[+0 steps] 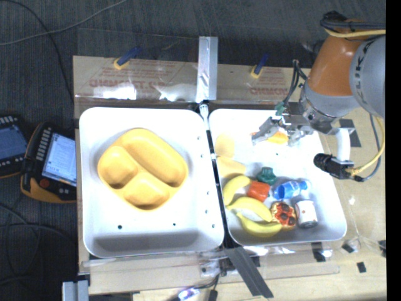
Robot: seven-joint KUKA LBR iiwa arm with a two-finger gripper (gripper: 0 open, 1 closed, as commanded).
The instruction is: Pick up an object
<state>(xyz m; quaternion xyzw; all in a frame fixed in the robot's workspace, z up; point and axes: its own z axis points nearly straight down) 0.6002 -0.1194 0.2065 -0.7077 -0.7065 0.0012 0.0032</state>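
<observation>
We see the gripper (279,130) spread, holding nothing, over the right bin's (326,227) far edge. Bananas (247,205) sit at its near-left corner — light, smooth, curved; we'd grip mid-body.

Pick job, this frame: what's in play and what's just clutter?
In play:
- tool, over the right bin
- bananas
- blue bottle
- small white can
- orange toy
- green toy

Clutter:
- large yellow object in the left bin
- handheld pendant on the floor
</observation>
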